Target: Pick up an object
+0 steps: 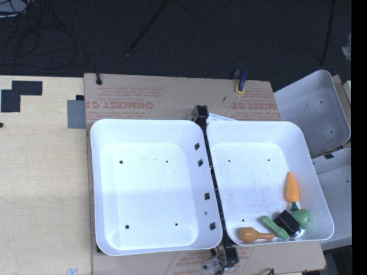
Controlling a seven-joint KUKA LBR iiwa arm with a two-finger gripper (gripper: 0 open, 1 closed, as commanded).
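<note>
1. Tool: I cannot tell its state, wide or narrow, from this view; I log nothing as held.
2. Candidate object: the orange carrot-shaped piece point(292, 188), lying in the right bin point(252, 136) close to its right wall, long axis running roughly up and down the view. It is smooth, tapered and bright orange.
3. Why this one (judgement): it lies a little apart from the others, so my tool would have free space on both sides. The nearby wall may crowd an approach from the right.
4. Just below it, in the bin's near right corner, is a tight cluster: a black block point(287, 222) resting against a green piece point(274, 225), with a rounder green lump point(301, 216) beside it.
5. A tan-orange gourd-shaped piece point(255, 234) lies just left of the cluster, along the near wall; whether it touches the green piece I cannot tell.
6. Judgement: things seem gathered in this corner because the bin floor curves up to its walls; a grasp into the cluster risks catching two at once.
7. The left bin point(143, 133) sits flush beside the right one, both on printed cardboard point(143, 99) over the pale worktop point(40, 182).
</note>
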